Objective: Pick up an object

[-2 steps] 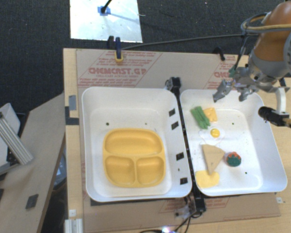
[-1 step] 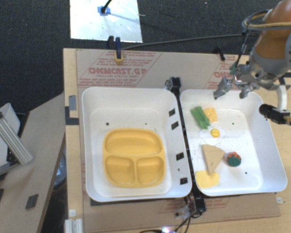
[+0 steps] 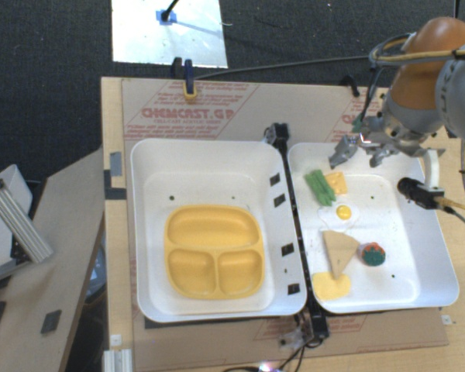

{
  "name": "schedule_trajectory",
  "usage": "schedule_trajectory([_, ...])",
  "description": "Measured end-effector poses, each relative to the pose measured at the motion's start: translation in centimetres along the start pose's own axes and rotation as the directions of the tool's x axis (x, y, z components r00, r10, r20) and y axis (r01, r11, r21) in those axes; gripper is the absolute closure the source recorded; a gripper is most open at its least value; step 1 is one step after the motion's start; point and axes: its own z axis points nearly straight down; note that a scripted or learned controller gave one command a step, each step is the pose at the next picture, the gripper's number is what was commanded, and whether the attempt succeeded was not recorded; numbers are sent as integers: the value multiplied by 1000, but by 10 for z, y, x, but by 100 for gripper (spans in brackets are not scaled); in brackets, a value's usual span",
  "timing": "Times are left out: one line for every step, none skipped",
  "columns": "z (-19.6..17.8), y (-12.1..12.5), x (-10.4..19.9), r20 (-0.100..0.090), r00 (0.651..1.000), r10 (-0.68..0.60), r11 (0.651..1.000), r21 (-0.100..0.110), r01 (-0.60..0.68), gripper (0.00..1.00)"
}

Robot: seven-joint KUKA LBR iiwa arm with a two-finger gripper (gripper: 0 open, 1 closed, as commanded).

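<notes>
Yellow plastic makes up the divided tray (image 3: pixel 214 251) with three compartments, which lies in the left shallow white bin (image 3: pixel 151 169) on the tabletop (image 3: pixel 240 103). The right shallow white bin (image 3: pixel 430 266) holds small toy foods: a green ridged pod-shaped piece (image 3: pixel 320 186) touching a small yellow square slice (image 3: pixel 337 182) at the far side, a white fried egg with a yellow yolk (image 3: pixel 341 214) just near of them, a tan wedge like a bread slice (image 3: pixel 339 251) lying flat, a flat yellow blob (image 3: pixel 331 285) at the near edge partly under the wedge's tip, and a small round green and red piece (image 3: pixel 373 254) just right of the wedge. The grey arm's end effector (image 3: pixel 362 153) hangs above the far edge of the right bin, its two fingers spread apart with nothing between them, just beyond the green piece.
</notes>
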Motion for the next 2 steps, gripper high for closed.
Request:
schedule_trajectory([41, -2, 4, 0, 1000, 0, 1000, 0, 0, 0])
schedule_trajectory([89, -1, 4, -1, 1000, 2, 1000, -2, -2, 0])
